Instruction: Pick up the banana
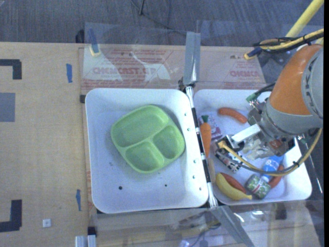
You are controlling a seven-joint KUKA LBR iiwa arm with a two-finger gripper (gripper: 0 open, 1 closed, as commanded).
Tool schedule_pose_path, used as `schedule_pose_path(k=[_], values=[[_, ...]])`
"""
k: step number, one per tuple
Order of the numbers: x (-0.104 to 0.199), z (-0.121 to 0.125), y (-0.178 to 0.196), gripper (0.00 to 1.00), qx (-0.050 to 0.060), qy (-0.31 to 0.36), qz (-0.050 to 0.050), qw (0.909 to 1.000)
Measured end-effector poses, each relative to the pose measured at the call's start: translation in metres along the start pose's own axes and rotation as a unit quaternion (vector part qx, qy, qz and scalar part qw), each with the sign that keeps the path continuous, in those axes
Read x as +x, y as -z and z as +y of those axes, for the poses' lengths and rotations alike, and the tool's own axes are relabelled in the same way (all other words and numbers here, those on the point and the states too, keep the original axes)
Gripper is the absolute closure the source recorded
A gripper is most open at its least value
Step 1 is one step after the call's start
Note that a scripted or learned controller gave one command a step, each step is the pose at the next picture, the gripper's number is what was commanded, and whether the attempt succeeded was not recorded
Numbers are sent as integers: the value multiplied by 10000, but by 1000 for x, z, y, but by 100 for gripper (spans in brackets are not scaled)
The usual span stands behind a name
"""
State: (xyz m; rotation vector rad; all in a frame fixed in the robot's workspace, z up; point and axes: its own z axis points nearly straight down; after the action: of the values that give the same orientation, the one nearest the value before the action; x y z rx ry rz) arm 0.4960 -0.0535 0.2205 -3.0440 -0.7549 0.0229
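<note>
The banana [229,189] is yellow and curved. It lies at the front edge of the right bin [300,189], with a thin red piece along its upper side. My gripper [253,148] hangs over the middle of the right bin, just above and to the right of the banana, largely covered by the grey wrist and its orange band. I see nothing held in it.
Around the banana in the right bin are a green can [259,185], a blue object [271,164], a carrot [205,138] along the left wall and an orange sausage [232,115] at the back. The left bin [103,189] holds a green divided plate [148,138].
</note>
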Motion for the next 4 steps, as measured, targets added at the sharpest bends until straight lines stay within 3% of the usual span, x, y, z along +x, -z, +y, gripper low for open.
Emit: schedule_pose_path(k=[1,2,3,4], values=[[11,76,112,100,-23,-1399,40,9902],[-48,56,52,100,-10,-1213,32,9926],[-25,10,21,100,-11,-940,29,9956],[-26,10,29,100,2,-956,4,9954]])
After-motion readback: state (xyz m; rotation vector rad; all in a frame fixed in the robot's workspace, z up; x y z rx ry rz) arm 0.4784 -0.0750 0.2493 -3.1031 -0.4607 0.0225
